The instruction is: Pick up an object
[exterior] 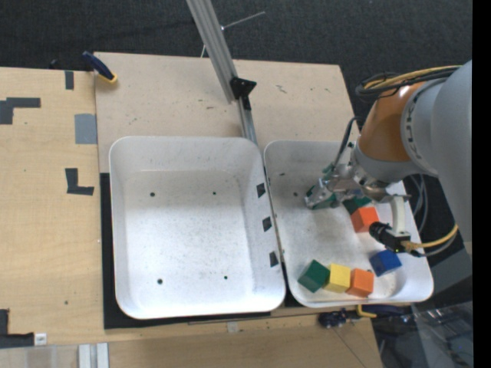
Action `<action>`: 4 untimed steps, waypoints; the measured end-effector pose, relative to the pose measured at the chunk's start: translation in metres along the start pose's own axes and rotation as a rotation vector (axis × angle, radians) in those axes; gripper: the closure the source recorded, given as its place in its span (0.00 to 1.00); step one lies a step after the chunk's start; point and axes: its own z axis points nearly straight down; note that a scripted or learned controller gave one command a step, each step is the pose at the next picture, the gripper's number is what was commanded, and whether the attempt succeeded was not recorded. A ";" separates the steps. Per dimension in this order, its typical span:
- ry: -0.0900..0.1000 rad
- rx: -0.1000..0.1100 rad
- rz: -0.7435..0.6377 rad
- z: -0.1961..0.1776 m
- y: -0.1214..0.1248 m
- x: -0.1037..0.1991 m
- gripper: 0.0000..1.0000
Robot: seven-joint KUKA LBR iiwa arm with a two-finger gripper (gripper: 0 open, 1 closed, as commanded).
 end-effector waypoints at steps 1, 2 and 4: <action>0.000 -0.006 0.002 -0.043 0.005 -0.002 1.00; -0.001 -0.009 0.001 -0.106 0.007 -0.001 1.00; 0.002 -0.003 -0.004 -0.152 0.020 0.054 1.00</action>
